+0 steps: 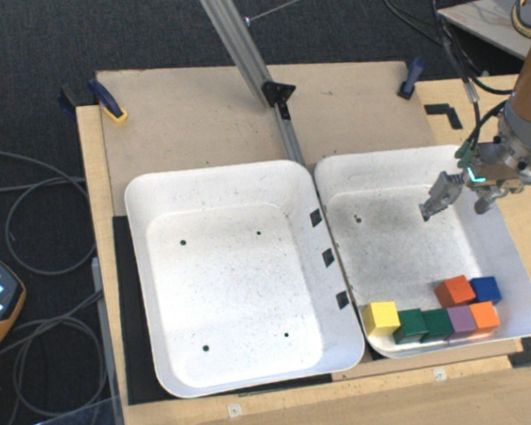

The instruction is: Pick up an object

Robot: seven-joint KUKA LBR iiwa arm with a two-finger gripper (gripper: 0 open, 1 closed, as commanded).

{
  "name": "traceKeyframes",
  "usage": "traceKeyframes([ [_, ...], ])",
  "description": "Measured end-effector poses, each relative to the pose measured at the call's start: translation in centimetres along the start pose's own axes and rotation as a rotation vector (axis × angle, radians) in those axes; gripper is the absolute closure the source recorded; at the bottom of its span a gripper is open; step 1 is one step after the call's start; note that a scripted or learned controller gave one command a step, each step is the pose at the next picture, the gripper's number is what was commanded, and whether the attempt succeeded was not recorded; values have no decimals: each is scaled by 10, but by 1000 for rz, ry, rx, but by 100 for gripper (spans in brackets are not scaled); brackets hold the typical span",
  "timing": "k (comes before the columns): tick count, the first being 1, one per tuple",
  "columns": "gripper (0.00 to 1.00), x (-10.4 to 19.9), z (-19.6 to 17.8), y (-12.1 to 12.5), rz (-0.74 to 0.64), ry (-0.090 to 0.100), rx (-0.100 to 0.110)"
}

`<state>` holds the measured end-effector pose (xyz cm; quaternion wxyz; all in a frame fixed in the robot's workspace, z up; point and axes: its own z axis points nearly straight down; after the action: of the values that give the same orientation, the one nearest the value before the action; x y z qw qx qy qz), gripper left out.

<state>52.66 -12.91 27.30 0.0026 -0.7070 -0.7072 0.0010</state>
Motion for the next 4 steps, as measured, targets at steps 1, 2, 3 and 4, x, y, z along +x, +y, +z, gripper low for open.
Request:
traceKeyframes([
  [1,0,0,-2,1,0,-1,-5],
  [2,0,-6,59,-1,1,0,2],
  [3,0,-5,120,5,1,0,2],
  [4,0,-5,173,4,1,0,2],
])
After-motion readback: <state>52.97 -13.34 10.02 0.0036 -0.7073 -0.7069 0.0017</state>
